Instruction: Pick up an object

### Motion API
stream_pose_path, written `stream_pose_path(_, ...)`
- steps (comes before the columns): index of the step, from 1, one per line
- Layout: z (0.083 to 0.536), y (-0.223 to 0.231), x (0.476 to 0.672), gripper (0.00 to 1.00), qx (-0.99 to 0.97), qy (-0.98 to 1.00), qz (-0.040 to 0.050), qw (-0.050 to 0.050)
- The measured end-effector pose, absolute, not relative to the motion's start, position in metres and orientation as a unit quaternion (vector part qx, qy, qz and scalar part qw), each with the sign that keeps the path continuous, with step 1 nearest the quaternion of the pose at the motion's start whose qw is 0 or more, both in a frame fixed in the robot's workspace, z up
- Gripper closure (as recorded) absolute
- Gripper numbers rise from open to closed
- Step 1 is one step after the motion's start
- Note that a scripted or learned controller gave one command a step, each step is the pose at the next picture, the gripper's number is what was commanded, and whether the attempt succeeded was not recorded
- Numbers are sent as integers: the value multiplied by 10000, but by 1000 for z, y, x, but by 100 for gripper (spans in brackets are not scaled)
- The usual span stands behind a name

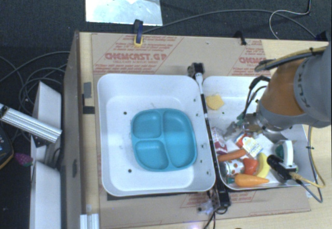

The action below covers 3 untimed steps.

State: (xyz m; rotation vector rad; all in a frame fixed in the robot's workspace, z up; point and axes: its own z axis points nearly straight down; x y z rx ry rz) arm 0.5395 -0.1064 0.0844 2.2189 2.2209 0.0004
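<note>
My gripper (236, 128) hangs low over the middle of the right bin (236, 88), with the grey arm and its orange band reaching in from the right. Just below it lies a heap of small things: a white and red packet (252, 145), a brown sausage (231, 155), a red piece (249, 165), a yellow banana (263, 165), an orange carrot (251, 180) and a small can (226, 170). A flat yellow piece (214, 101) lies apart towards the bin's back left. Nothing visibly sits in the gripper.
The left bin (116, 93) holds a blue divided plate (164, 138). A ridge (206, 119) separates the two bins. Cables run over the bench at the back and along the right bin's front right corner.
</note>
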Motion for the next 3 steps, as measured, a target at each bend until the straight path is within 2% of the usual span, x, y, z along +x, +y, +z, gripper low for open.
stream_pose_path(1, 95, -106, 540, 100, 7063, 7079, 11, 19)
stream_pose_path(2, 186, -64, 630, 100, 7052, 7090, 16, 20)
stream_pose_path(3, 225, -25, 653, 100, 7050, 7092, 13, 14)
